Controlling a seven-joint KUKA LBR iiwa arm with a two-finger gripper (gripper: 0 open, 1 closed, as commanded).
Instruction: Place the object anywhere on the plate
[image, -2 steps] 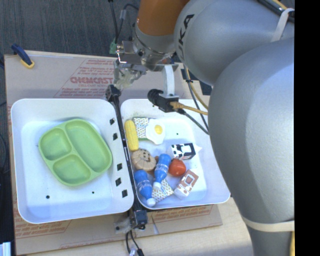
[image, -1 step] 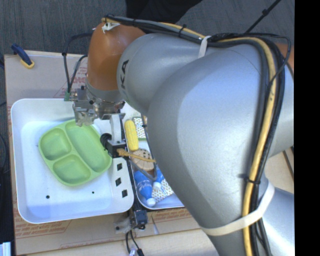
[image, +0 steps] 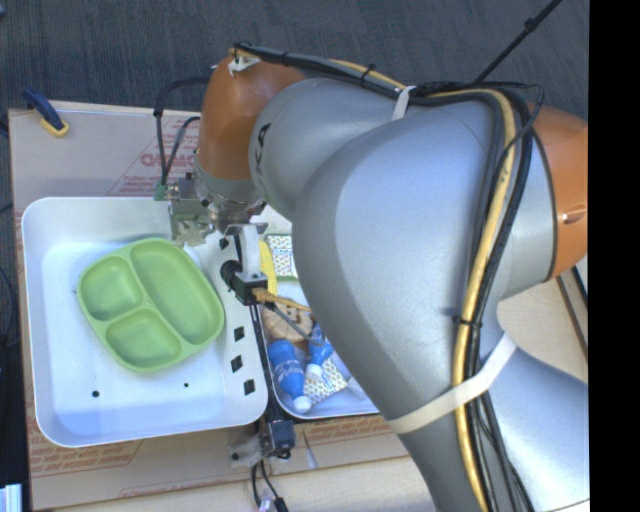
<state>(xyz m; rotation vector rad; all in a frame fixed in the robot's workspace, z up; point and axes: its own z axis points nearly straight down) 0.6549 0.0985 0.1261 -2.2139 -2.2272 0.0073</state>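
L bin (image: 40, 300) holds a green 3-section plate (image: 150, 303), lying flat w/ nothing on it. Gripper (image: 192, 222) sits just above plate's upper R edge, by bin's back wall; can't tell its state. R bin (image: 300, 408), mostly under the arm, holds blue bottles (image: 288, 368) & mixed items, well R of gripper; task obj unclear

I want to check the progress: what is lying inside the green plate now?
The green plate in the left bin has three compartments, and all three look bare. The arm covers most of the right bin; there a blue item and some packets are partly visible.
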